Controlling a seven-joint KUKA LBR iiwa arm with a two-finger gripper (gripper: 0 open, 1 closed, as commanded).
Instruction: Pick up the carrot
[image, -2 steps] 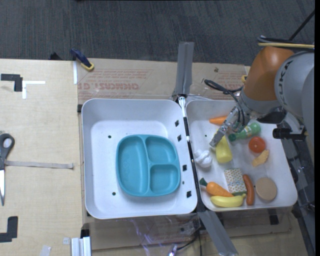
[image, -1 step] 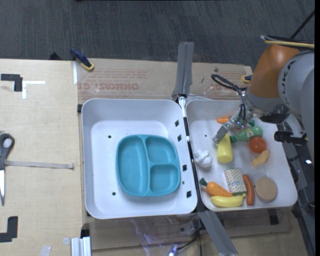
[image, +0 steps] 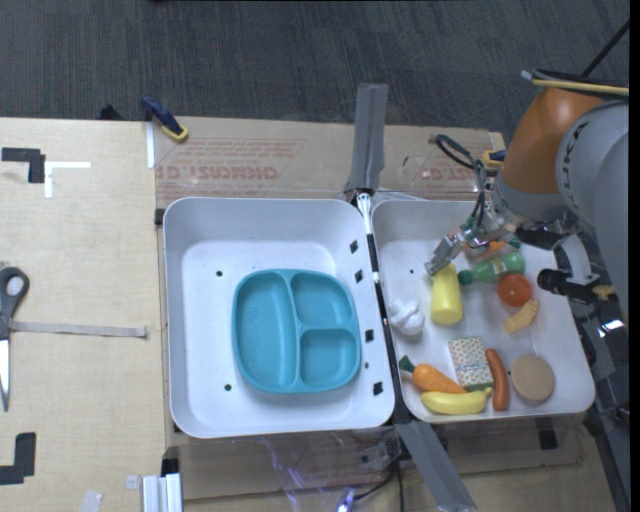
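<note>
Dark carpet up top, wooden bench (image: 80, 300) below, two white bins side by side. Left bin (image: 190, 300) with teal divided tray (image: 297, 330). Right bin (image: 420, 240) cluttered with toy food.

Carrot (image: 434, 378) near front-left of right bin, at about 7 o'clock from bin centre. Orange body, green top toward 10 o'clock, tip toward 4 o'clock; long axis roughly 10-to-4, lying flat. Touching or just above banana (image: 456, 402), just beside cracker block (image: 468, 362) and sausage (image: 497, 380). White garlic-like piece (image: 406, 317) at 11 o'clock from carrot.

Gripper (image: 447, 252) hangs at back of right bin, beside top of yellow bottle (image: 446, 296) and green bottle (image: 492, 268). Fingers look parted, nothing seen between them. No hold on anything.

Key relation: carrot lies at roughly 6 o'clock from fingers, well apart, yellow bottle between. Probably needs travel toward front rim, then wrist turn so fingers close across the 10-to-4 axis. Tight neighbours, so likely risk of pinching banana or cracker block too. Tomato (image: 515, 290), brown disc (image: 533, 378) off to 3 o'clock side, clear of path.
</note>
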